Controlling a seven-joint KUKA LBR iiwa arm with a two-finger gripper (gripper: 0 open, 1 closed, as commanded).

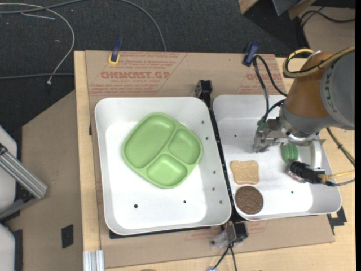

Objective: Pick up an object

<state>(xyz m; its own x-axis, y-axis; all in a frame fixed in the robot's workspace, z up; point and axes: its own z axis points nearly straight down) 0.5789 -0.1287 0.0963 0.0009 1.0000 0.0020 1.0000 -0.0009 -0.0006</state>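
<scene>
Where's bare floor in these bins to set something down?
Left bin: open strips around the green plate, widest along the near edge and left wall. Right bin: free patch at its far left corner, above the toast. Crowded near the gripper, green object and brown patty.

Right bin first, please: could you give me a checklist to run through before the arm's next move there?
1. Targets present: toast and brown patty lie in the right bin: ok.
2. Targets apart: toast and patty sit very close, possibly touching: cannot tell.
3. Gripper over a target: it hangs up-view of the toast, over bare floor: not ok.
4. Finger opening: cannot tell.
5. Green thing under the wrist: mostly hidden, identity and reach: cannot tell.
6. Green plate in the left bin, away from the arm: ok.
</scene>
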